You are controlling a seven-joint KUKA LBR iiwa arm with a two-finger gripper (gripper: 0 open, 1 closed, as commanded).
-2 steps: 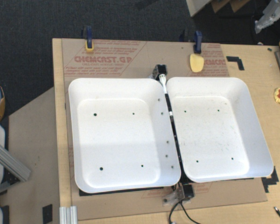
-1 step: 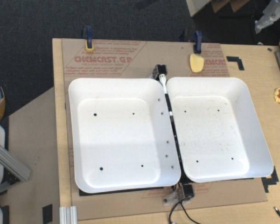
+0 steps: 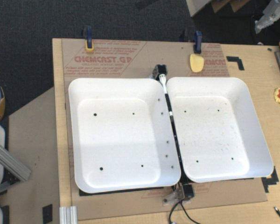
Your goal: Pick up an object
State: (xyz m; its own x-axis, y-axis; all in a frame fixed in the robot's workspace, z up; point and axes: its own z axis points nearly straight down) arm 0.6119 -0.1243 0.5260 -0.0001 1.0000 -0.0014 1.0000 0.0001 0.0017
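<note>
Two white bins on the brown board

The left bin and the right bin sit side by side on the brown board, touching along a black strip. A yellow piece lies on the board just past the right bin's far edge, below a blue clamp. Another blue clamp grips the board's far edge near its left corner. I cannot tell the gripper's state

Cannot tell the pose of the arm or wrist (nor the state of the gripper) at this moment.
</note>
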